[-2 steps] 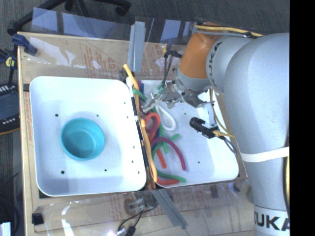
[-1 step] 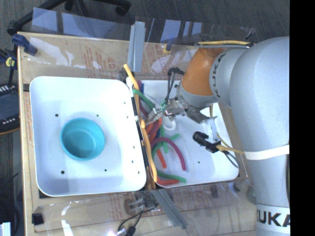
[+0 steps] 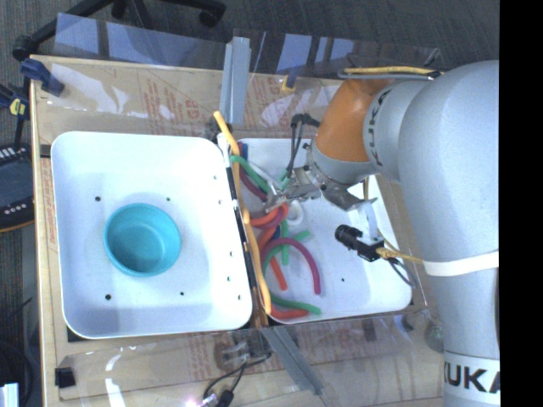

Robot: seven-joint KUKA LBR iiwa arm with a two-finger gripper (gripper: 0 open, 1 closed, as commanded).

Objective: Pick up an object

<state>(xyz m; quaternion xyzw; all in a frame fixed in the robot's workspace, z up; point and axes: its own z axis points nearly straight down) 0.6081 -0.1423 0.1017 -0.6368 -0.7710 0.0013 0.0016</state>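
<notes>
Both bins (image 3: 72, 155) were plain white. The bowl (image 3: 142, 239) in the left one was turquoise blue. The right bin (image 3: 373, 291) held bendy sticks (image 3: 284, 257) in orange-red, green and purple, with perhaps a yellow one along the edge, hard to tell. The arm (image 3: 441, 168) was grey with an orange band (image 3: 348, 125). The bench (image 3: 136, 91) looked pale tan.

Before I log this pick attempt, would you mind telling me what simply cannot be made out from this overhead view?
- Gripper: small and set against the tangled pieces, so its finger state and any hold cannot be read.
- Right bin: its upper right part is covered by the arm.
- Coloured curved pieces: they overlap near the left wall, so their count is unclear.
- Blue bowl in the left bin: nothing visible inside, though its inside is shaded.
</notes>
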